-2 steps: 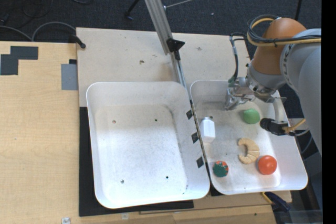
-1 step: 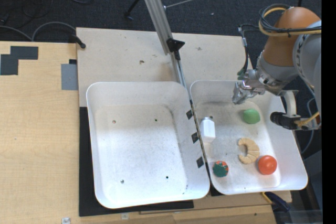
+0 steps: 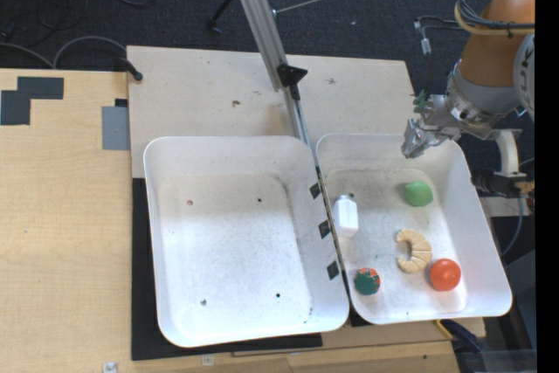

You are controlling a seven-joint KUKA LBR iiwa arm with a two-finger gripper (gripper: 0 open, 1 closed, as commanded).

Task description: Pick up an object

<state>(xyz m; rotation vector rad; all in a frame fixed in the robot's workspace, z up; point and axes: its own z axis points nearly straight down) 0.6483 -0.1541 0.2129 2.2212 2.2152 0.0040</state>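
The right bin (image 3: 472, 188) holds several small objects: a green ball-like piece (image 3: 418, 193), a tan croissant-shaped piece (image 3: 414, 250), a red tomato-like ball (image 3: 445, 274), a green-and-red strawberry-like piece (image 3: 367, 281) and a small white bottle (image 3: 346, 215) by the bin's left wall. My gripper (image 3: 416, 142) hangs above the bin's far right corner, up and slightly left of the green piece, with nothing visibly held. Its fingertips are too small and dark to read.
The left bin (image 3: 175, 162) sits beside the right one, sharing a middle wall with black clips. A slanted metal bar (image 3: 262, 22) rises from the bench behind the bins. A wooden tabletop (image 3: 61, 214) lies to the left.
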